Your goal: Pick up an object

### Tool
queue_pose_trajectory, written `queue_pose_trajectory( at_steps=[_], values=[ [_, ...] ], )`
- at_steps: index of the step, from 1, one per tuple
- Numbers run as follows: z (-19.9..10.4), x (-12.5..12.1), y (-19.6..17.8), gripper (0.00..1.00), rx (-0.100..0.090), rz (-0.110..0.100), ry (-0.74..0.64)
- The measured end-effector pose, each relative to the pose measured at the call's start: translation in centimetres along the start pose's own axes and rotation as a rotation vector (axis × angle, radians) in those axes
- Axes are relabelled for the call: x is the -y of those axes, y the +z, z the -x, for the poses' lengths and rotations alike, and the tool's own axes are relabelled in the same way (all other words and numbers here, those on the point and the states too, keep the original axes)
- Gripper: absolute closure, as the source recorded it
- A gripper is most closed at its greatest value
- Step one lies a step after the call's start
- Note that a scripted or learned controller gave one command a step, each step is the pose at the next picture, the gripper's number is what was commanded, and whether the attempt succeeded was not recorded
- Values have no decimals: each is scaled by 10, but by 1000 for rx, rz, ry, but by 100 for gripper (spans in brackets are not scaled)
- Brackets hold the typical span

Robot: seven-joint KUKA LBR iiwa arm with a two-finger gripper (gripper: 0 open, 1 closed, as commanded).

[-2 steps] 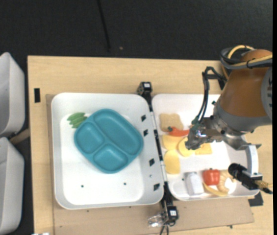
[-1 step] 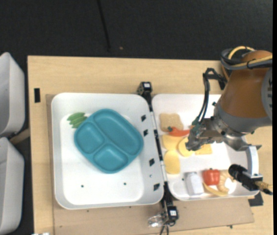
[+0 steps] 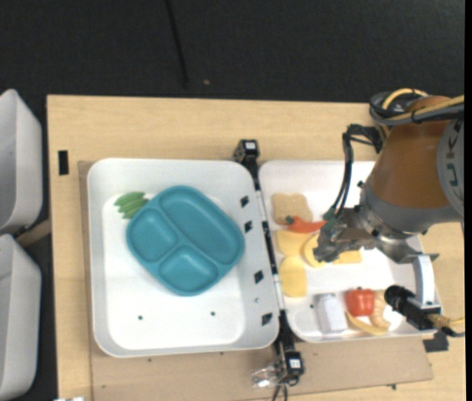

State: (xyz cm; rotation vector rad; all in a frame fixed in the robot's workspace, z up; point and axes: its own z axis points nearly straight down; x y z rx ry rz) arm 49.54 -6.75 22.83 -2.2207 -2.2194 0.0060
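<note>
- The gripper hangs low over the middle of the right bin, at the end of the grey arm with its orange band, which reaches in over the bin's right side.
- Whether the claw is clenched or released cannot be told from this slant; nothing can be seen between its tips.
- Directly under and beside the claw lies a yellow banana-like piece, with a flat yellow slice just to its right.
- An orange carrot-like piece lies just above-left of the claw, touching a tan bread-like square near the bin's upper left corner.
- A pale yellow rounded piece sits by the bin's left edge, lower left of the claw.
- Along the bin's lower edge lie a small white-grey block and a red pepper-like piece with a yellow curved piece beneath it, all apart from the claw.
- The left bin holds a blue divided plate near its centre, with a green leafy piece touching the plate's upper left rim.
</note>
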Motion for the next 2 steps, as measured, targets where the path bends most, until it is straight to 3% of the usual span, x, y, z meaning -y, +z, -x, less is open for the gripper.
queue_pose_trajectory(
  at_steps=[2],
  values=[
    [-5, 5, -3, 100, -1, 2, -5]
  ],
)
